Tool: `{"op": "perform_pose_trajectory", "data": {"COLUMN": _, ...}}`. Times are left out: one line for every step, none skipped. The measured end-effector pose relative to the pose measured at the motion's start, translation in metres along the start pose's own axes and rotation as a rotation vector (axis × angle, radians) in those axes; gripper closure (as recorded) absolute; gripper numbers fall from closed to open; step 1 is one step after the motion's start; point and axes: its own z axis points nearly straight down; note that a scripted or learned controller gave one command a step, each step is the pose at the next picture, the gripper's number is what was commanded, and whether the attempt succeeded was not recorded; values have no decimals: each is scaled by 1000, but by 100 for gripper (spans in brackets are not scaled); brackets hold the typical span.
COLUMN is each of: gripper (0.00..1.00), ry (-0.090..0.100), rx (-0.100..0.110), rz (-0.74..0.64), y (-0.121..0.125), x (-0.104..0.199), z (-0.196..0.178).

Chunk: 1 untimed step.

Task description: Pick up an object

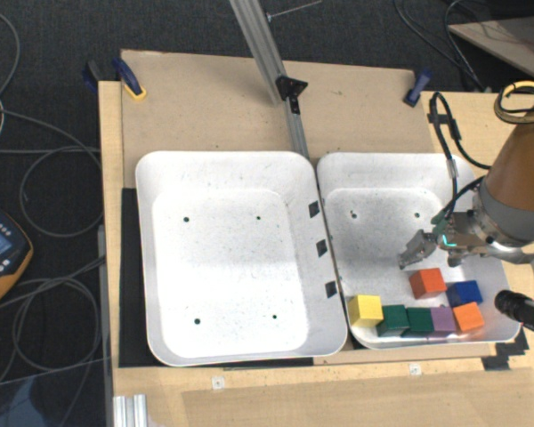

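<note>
End effector (418, 249) in rt bin (383, 181), open/closed unclear; orange-red block (427, 282) just below, not gripped.

Blue clamps (130, 79) on bench (205, 105) corners, metal pole (265, 47) btwn bins, cables (36, 176) on floor.

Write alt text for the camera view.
The gripper hangs low in the right bin, just left of an orange-red block. Yellow, green, purple, blue and orange blocks cluster at that bin's near edge.
</note>
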Motion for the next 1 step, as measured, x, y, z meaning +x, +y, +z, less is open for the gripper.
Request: {"op": "perform_pose_trajectory", "data": {"gripper": 0, "ry": 1, "rx": 7, "rz": 1, "y": 2, "x": -5, "z": 61}}
